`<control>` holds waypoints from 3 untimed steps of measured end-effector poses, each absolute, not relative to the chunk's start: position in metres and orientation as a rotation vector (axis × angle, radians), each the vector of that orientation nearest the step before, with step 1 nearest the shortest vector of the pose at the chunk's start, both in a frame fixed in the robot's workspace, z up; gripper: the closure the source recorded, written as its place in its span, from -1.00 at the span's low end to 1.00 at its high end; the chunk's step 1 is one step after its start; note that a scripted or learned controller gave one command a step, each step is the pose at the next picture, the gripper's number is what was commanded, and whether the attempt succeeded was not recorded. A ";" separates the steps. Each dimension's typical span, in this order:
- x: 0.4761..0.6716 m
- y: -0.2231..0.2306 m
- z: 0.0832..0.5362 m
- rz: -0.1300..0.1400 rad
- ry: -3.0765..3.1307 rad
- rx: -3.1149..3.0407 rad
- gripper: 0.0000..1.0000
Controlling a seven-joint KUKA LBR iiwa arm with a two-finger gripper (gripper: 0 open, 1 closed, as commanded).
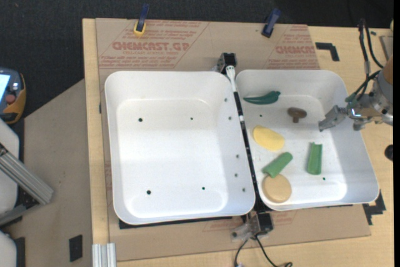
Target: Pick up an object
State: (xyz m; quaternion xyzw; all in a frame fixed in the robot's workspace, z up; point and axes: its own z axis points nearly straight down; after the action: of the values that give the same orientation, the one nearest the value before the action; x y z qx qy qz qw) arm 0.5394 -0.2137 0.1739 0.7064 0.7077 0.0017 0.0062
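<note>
White bins — green block, yellow piece.

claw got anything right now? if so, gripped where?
Nothing held. The claw hangs over the right bin's right side with no object between its tips; the nearest piece, the brown one, lies apart to its left.

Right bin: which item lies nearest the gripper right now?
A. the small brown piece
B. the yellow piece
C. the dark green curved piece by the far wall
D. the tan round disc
A. The small brown piece sits just left of the gripper at the right bin's right side, while the yellow piece, tan round disc and dark green curved piece all lie farther off.
</note>
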 end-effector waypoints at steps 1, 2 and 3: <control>0.498 -0.183 0.080 -0.003 2.227 2.228 -1.00; 0.501 -0.186 0.095 0.000 2.218 2.221 1.00; 0.520 -0.122 0.098 0.002 2.226 2.215 1.00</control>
State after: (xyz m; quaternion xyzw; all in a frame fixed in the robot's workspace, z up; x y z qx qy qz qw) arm 0.5201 -0.1221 0.0984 0.7054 0.7088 0.0006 0.0006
